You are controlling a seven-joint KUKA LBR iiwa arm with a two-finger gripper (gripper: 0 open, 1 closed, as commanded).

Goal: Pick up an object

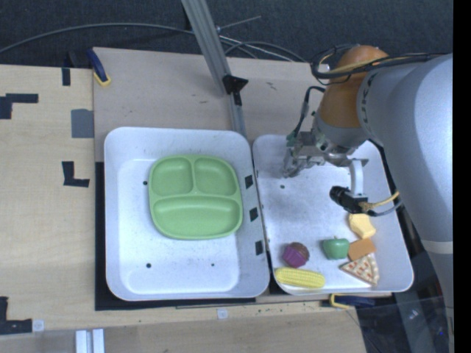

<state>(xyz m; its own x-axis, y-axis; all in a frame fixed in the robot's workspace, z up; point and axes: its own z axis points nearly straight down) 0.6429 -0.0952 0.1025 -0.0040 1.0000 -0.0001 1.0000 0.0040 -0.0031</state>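
Above the right bin (390,274)'s far end, the hand (293,169) points down, grip state unclear.

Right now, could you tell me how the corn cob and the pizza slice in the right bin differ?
The corn cob is yellow and elongated, lying flat at the right bin's near edge; the pizza slice is a triangular wedge with tan crust and red-speckled topping. The corn cob sits below the purple item; the pizza slice sits right of it, below the orange piece. Both are apart from the gripper.

Bare bin floor (309,212) above clustered toy food (335,259).
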